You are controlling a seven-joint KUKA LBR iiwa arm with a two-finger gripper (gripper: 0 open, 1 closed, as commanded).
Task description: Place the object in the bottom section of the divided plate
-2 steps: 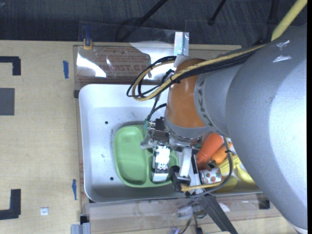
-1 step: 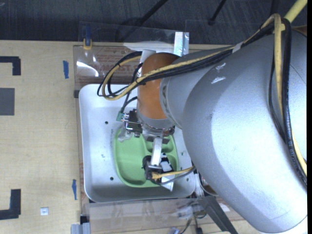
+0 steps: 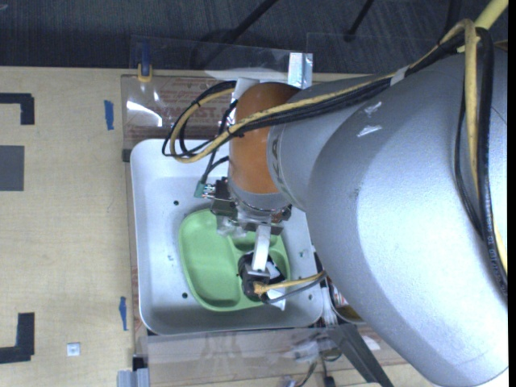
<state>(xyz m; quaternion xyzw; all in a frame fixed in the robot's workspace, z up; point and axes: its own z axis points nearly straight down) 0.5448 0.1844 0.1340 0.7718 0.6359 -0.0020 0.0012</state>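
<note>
The claw point(image 3: 242, 226) is held low over the green plate point(image 3: 201, 256), lower middle of the frame. Whether it is open or closed cannot be told. The object is hidden by the arm point(image 3: 387, 216). It could be dropped in the wrong part if let go early.

One green divided plate point(image 3: 201, 258); one white bin point(image 3: 157, 240); one grey arm point(image 3: 387, 200).

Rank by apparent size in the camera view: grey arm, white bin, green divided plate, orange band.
1. grey arm, inflated by nearness to the camera.
2. white bin.
3. green divided plate and orange band: these look alike, and the band is nearer, so they stay unranked.
</note>
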